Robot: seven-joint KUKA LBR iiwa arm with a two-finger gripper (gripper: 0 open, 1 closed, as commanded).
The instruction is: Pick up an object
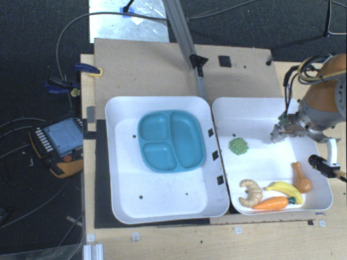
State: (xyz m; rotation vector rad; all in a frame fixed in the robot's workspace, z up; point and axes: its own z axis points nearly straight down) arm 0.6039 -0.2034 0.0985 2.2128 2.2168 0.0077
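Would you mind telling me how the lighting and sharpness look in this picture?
Camera view: even, soft light with faint shadows under the toy food; glare on the shiny sheet at top; white bins nearly washed out; pincer slightly soft.

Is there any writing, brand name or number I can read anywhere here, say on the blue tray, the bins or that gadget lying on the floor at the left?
No text can be read in this view.
Blue divided tray: plain, no lettering.
Two white bins: small dark marks, no words.
Handheld device with a blue screen: screen and keys too small and blurred to read.
Black patch on the board: no legible label.
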